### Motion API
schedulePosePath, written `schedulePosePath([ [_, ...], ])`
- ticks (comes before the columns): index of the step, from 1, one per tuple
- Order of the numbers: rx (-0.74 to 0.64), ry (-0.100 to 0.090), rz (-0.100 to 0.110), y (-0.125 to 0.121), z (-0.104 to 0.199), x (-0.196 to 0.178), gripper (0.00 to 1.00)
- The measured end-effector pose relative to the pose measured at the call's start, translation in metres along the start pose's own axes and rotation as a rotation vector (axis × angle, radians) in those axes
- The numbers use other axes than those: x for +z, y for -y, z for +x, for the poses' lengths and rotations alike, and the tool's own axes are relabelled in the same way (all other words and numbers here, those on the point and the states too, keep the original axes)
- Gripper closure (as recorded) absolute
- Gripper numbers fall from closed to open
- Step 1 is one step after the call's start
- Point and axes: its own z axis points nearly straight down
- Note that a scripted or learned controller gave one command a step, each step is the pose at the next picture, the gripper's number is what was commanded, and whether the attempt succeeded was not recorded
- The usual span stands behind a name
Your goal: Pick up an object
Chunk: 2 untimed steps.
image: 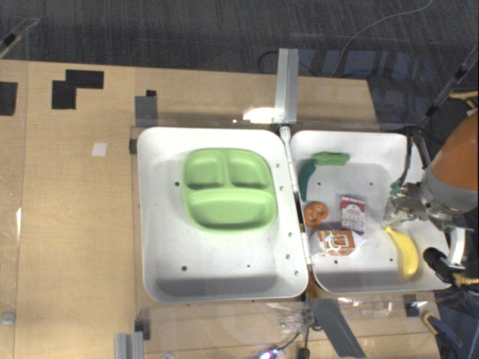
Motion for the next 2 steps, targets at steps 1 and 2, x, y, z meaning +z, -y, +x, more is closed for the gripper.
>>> schedulePosePath([
  [1, 0.000, 0.000, 0.000, 0.000, 0.000, 0.000, 0.00],
  [2, -0.039, 0.003, 0.001, 0.026, -0.009, 0.011, 0.00],
])
